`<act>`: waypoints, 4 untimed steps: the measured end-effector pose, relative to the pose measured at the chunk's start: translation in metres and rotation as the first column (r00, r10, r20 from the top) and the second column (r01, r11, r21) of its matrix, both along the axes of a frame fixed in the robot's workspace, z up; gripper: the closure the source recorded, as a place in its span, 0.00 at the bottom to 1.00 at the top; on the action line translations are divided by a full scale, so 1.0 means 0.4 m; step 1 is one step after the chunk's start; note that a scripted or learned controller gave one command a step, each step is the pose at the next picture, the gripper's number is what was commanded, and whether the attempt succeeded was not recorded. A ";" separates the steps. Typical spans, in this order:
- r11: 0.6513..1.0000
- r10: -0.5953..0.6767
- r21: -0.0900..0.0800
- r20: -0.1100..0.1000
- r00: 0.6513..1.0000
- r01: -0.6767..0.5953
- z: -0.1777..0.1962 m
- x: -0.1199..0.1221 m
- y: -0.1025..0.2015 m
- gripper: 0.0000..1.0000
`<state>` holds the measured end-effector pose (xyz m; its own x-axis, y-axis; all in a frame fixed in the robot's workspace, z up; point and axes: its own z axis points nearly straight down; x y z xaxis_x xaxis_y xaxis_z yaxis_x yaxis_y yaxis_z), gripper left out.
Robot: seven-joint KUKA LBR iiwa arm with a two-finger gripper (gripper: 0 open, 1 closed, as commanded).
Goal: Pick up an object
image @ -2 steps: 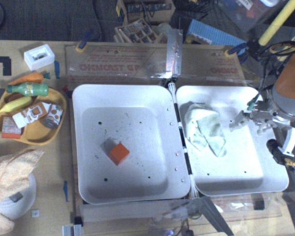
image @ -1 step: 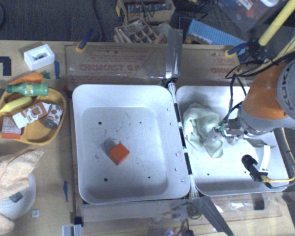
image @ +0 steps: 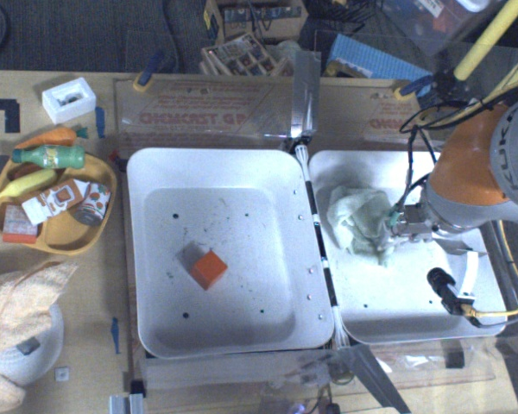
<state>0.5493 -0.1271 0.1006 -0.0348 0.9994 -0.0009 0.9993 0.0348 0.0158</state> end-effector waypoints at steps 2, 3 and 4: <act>0.999 0.052 -0.001 -0.015 0.999 -0.052 0.212 0.174 0.124 0.00; 0.998 0.064 0.001 -0.017 0.998 -0.064 0.199 0.132 -0.035 0.00; 0.992 0.129 -0.002 -0.011 0.992 -0.129 -0.013 0.120 0.053 0.00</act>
<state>0.5973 -0.1059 0.0952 -0.1638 0.9865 -0.0023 0.9865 0.1638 0.0051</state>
